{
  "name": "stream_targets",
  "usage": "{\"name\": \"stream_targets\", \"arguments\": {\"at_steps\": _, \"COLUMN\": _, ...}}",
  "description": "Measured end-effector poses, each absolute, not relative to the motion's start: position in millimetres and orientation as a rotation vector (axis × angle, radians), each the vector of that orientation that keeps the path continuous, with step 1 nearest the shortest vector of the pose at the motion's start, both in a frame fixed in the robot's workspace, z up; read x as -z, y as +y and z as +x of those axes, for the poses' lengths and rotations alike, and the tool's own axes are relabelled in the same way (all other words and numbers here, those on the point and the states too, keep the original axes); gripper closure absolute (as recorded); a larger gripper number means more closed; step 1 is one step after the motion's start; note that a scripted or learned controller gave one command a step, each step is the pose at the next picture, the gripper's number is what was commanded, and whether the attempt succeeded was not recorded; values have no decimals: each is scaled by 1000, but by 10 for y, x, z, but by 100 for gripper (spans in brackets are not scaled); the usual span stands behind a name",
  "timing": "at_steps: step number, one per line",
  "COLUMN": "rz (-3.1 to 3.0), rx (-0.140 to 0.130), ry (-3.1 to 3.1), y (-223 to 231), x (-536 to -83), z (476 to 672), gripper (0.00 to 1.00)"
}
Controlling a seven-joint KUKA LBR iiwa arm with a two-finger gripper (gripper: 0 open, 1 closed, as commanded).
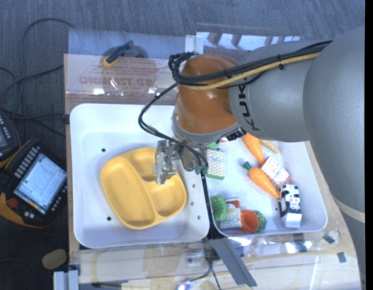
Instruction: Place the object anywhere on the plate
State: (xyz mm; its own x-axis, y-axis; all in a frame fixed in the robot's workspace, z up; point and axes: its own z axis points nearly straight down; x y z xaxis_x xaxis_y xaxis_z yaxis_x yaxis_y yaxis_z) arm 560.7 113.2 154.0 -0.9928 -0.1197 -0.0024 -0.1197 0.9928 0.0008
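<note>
Two white bins sit side by side on the desk [84,89]. The left bin [90,156] carries a yellow divided plate [129,195], which lies left of the frame's centre and tilts toward the lower right. The right bin [313,186] holds the loose toys: two carrots [262,180] near its middle, a small white packet [215,163] by the shared wall, a black-and-white cow-patterned carton [290,205] at the lower right, and a green-and-red bundle of play vegetables [238,216] along the lower edge.

The arm [283,95] reaches in from the right of the frame, its orange band above the wrist near the centre top. The hand [165,165] hangs over the plate's upper right rim, close to the ridge that splits the plate. Its metal fingers [160,162] point down and stand narrow, close together. Something pale may sit between them, but it cannot be told from the finger metal, so whether the hand carries an object is unclear.

Judging by this pose, the step in hand is the placing itself: the hand is above the plate, low, and well clear of the toy bin. If an object is held, the next move calls for a small descent and an opening of the fingers so the piece drops inside the rim. If nothing is held, the arm must go back to the right bin and pick one of the toys there.
</note>
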Motion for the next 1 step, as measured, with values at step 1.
{"name": "stream_targets", "arguments": {"at_steps": 1, "rz": -797, "rx": -3, "ry": 3036, "y": 1583, "x": -1855, "z": 5697, "gripper": 100}}
